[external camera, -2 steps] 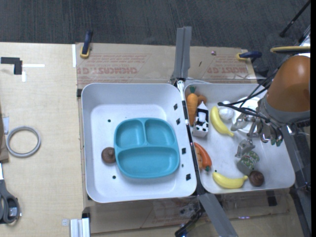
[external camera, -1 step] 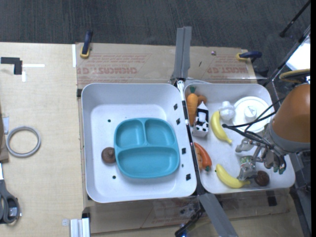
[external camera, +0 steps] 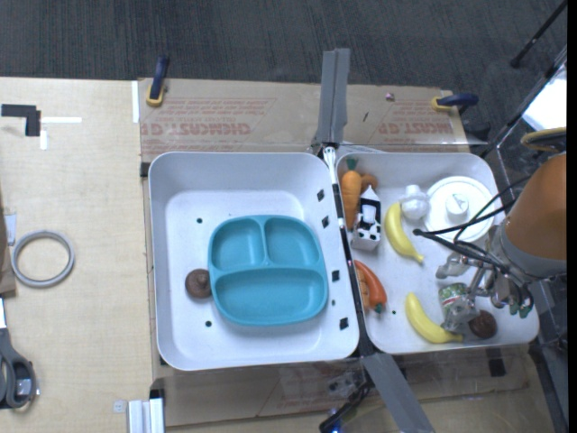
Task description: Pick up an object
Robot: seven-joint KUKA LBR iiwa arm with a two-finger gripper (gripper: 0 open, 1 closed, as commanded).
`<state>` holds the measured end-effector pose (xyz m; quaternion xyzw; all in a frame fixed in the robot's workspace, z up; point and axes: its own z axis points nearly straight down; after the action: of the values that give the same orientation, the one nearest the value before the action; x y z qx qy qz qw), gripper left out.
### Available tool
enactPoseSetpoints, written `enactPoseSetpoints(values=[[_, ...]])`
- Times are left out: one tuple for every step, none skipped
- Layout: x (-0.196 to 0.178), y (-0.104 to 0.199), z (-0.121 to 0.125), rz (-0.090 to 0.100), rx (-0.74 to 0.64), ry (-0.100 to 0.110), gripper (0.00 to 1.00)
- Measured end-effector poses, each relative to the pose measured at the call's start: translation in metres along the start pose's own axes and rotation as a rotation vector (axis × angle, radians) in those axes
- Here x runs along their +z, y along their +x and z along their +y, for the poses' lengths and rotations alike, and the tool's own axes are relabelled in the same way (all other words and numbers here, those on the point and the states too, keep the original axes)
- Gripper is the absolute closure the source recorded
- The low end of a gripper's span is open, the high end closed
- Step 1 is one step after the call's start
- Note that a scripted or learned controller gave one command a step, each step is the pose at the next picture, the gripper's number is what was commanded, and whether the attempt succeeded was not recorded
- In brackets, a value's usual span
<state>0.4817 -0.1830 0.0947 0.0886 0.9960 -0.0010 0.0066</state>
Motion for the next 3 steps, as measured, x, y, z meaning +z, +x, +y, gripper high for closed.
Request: enactPoseSetpoints(values=[[0.001,0.007,0.035,0.005,0.086,-0.001,0.00],[0.003,-0.091,0.052,0.010,0.251,0.001,0.00],[-0.002,-0.040,-0.003,0.011,0.241,0.001,0.00]])
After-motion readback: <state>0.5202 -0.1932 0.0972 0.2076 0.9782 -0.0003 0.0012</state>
